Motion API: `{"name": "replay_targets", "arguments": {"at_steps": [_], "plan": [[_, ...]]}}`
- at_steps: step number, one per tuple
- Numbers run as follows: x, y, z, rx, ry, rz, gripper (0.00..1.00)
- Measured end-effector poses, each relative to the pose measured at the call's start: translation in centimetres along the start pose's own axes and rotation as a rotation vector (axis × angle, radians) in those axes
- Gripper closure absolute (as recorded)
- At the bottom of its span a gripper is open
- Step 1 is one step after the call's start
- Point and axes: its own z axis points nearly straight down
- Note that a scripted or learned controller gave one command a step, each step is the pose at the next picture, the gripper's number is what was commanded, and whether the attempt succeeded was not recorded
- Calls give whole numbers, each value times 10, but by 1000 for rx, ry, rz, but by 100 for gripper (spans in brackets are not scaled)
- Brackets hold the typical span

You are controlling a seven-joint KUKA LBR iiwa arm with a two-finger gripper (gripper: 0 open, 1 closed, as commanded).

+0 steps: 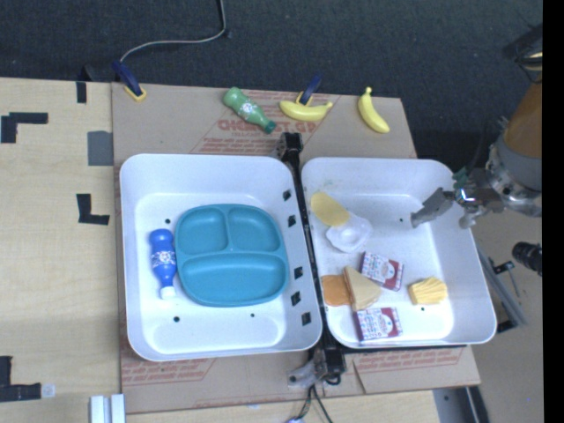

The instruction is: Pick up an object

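My gripper (426,211) hovers at the right bin's (397,167) upper right edge, whether clenched or released I cannot tell, and I judge the yellow wedge (427,291) at lower right light, stiff, best pinched across its flat sides.

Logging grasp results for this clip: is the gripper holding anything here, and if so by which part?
Nothing is held. The gripper hangs over the right bin near its upper right edge, with no object between its fingers. The food items lie lower in that bin, apart from it.
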Motion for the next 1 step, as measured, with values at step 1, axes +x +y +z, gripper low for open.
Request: {"name": "replay_targets", "arguments": {"at_steps": [1], "plan": [[46, -41, 81, 2, 1, 0, 0]]}}
